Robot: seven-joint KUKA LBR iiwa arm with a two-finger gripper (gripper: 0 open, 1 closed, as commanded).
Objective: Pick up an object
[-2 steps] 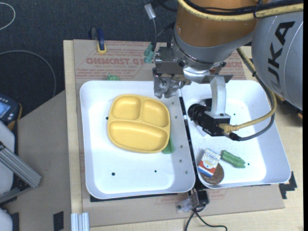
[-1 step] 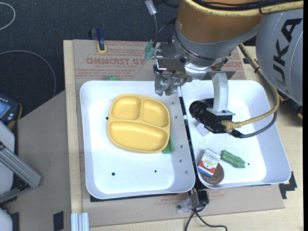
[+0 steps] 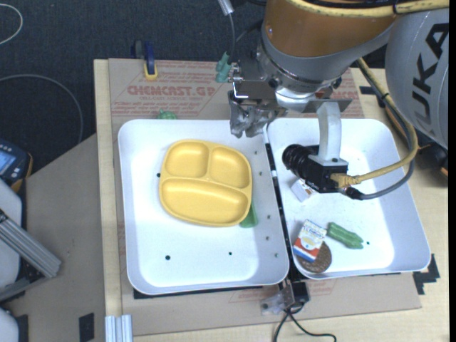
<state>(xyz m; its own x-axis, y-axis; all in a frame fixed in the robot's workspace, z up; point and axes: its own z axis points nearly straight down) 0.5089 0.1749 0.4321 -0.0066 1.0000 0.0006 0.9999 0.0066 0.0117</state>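
Observation:
A yellow divided plate [image 3: 205,182] lies in the left bin [image 3: 146,255], with a small green item [image 3: 249,217] poking out from under its lower right edge. In the right bin [image 3: 399,212], near the front, a small red, white and blue carton [image 3: 310,238] rests on a brown disc [image 3: 322,260], and a green pepper-like piece [image 3: 345,235] lies beside it. My gripper [image 3: 247,123] hangs at the far end of the ridge between the two bins, above the plate's far right corner and apart from every object.
A black camera unit [image 3: 308,167] on a white bracket, with a yellow cable [image 3: 385,171], hangs over the far part of the right bin. A small white scrap [image 3: 299,189] lies under it. A blue and yellow clamp [image 3: 149,61] sits on the board behind the bins.

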